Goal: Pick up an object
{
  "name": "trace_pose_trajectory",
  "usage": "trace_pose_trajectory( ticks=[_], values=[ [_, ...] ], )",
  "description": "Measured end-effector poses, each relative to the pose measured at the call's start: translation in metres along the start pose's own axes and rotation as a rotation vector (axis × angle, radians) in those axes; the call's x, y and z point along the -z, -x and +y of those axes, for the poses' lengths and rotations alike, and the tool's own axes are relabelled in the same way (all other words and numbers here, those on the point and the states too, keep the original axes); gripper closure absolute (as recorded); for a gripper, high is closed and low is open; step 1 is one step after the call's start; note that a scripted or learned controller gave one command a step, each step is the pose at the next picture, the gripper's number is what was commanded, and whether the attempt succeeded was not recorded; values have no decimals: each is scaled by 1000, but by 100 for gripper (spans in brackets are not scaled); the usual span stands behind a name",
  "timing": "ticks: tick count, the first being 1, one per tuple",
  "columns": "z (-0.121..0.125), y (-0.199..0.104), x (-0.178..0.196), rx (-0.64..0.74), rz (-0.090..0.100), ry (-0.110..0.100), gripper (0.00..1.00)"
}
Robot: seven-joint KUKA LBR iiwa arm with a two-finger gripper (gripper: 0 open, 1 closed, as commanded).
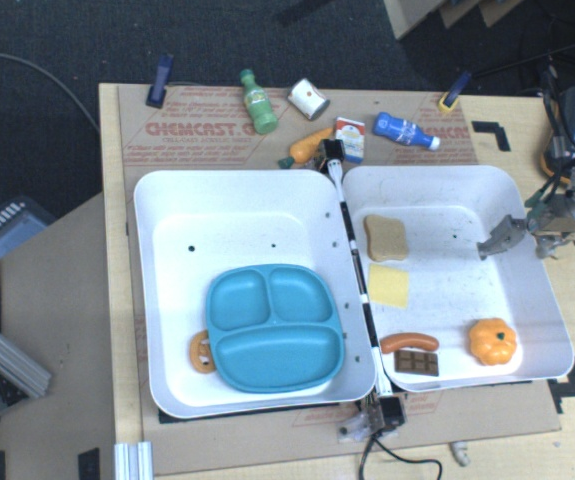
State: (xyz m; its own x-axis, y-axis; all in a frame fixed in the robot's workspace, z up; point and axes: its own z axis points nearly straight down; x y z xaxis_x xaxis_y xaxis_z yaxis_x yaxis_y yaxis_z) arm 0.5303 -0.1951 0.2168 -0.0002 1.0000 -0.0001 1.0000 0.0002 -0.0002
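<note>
The right bin [527,268] holds a brown bread slice [386,238], a yellow cheese slice [389,287], a red sausage [408,343], a dark chocolate bar [416,363] and an orange pumpkin [493,341]. In the left bin [167,228] lies a blue divided plate [274,326] with a brown pretzel [201,352] half tucked under its left edge. My gripper [503,237] reaches in from the right over the right bin's far right side. It is well right of the bread and above the pumpkin in the view. Nothing is seen in it.
Behind the bins on the board lie a green bottle [259,103], a white can [308,98], a small carton [349,138], a blue bottle [405,130] and an orange toy [307,148]. Blue clips [158,81] hold the board's far corners.
</note>
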Motion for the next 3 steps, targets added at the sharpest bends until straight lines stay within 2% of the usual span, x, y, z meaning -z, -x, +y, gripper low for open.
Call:
trace_pose_trajectory(
  ticks=[1,2,3],
  values=[
    [89,-13,-84,1,1,0,0],
    [60,-103,-100,2,2,-2,0],
    [18,-102,-133,-1,1,-2,0]
  ],
)
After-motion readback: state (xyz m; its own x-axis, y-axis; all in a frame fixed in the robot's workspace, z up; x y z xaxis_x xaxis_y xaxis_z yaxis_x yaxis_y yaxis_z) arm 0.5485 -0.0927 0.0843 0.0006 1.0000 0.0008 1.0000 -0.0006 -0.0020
